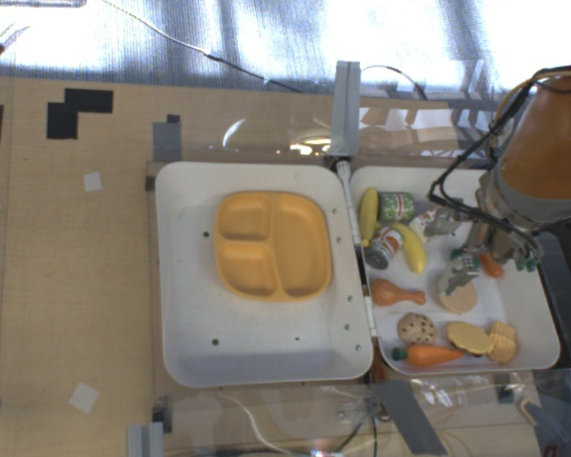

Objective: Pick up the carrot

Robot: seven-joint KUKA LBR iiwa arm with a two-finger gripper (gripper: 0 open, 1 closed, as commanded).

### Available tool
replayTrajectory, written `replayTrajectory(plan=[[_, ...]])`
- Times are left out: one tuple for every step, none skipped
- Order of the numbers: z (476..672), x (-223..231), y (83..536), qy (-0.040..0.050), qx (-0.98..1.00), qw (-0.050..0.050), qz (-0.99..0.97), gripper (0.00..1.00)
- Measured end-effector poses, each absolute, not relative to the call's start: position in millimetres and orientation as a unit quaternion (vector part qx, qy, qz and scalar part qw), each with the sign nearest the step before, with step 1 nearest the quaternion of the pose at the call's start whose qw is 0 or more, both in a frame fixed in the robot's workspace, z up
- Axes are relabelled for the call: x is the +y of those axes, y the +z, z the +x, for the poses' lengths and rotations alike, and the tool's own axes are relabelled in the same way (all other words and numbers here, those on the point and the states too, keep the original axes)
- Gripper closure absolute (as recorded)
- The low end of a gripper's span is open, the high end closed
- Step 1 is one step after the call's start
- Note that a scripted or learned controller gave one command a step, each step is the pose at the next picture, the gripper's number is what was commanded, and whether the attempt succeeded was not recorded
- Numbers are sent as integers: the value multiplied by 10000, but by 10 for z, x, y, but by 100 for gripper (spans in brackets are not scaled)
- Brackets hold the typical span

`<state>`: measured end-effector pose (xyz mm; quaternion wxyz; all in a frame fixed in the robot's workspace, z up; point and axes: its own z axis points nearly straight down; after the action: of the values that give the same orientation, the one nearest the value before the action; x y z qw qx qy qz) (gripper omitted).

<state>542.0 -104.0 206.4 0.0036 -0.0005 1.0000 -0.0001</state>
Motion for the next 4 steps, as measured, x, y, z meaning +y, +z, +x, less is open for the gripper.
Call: replayTrajectory(plan=[[4900,-810,2004,4,9998,34,214,0],[4911,-23,2352,15,9916,57,1292,0],[5231,-710,3934,-8,9980,113,629,0],[4963,-476,2960,4,9952,15,982,0]])
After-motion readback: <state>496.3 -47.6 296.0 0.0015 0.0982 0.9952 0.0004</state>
